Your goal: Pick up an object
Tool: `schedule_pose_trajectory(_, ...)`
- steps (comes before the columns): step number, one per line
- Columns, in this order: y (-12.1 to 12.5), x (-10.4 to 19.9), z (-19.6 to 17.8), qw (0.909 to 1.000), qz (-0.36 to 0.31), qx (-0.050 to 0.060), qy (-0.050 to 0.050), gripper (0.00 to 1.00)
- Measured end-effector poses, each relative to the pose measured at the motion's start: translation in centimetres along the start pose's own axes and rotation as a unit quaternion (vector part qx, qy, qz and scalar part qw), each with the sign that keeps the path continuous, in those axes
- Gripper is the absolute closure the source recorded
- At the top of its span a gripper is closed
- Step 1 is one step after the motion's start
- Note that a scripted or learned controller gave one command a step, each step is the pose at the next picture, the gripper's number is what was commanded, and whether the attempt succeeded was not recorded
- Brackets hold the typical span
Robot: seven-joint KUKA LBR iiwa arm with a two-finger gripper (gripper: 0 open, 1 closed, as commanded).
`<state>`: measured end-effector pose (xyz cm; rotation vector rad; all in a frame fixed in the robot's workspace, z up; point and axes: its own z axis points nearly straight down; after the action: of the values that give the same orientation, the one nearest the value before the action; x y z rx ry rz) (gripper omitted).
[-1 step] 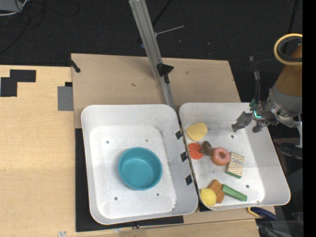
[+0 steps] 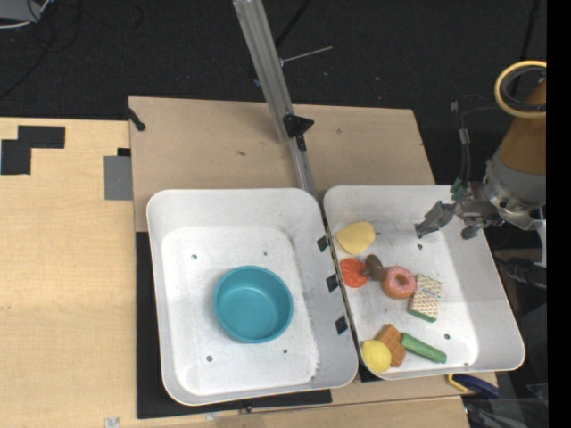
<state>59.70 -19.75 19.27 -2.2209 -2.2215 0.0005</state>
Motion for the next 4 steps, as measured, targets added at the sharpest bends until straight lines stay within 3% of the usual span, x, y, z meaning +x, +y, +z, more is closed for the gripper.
schedule_pose_trajectory(2, 0.0, -0.2, 10.4, 1.0000, 0.000, 0.002, 0.000, 0.00)
schedule_pose_trajectory(3, 0.1, -0.3, 9.1, 1.0000, 0.000, 0.000, 0.000, 1.00)
schedule_pose_trajectory(4, 0.6, 0.0, 3.0, 1.0000, 0.000, -0.003, -0.001, 1.00)
